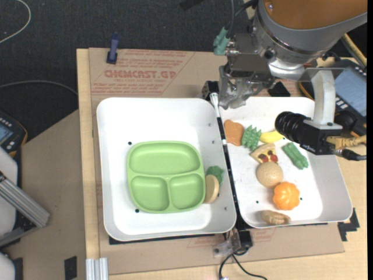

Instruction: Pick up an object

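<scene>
White right bin (326, 212) holds a round, bright orange fruit (286, 195).

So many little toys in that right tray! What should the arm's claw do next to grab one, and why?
Probably come toward the camera and lower: the metal two-finger gripper hangs at the right white bin's far-left corner, above the toys. The flat orange toy piece lies nearest, just beyond it.

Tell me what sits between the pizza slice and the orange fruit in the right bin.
In the camera view, a round tan ball-like piece lies between the pizza slice and the orange fruit, close to both.
</scene>
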Controlling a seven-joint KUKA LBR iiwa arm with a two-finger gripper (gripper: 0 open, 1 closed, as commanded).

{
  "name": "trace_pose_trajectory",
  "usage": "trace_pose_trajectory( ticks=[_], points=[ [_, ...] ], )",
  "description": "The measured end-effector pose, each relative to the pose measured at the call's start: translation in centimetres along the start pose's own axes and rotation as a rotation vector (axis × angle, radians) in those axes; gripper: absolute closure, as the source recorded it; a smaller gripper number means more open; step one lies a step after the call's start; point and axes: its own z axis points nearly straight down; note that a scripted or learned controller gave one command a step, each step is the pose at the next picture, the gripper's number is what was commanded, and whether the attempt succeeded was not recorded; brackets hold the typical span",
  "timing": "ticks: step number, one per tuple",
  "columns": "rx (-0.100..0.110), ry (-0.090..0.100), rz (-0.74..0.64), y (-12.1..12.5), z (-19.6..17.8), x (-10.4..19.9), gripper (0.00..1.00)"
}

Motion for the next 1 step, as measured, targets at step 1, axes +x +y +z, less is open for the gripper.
trace_pose_trajectory(
  ticks=[1],
  points=[
    [-0.008,0.002,0.000,0.05,-1.31,0.01,1.00]
  ],
)
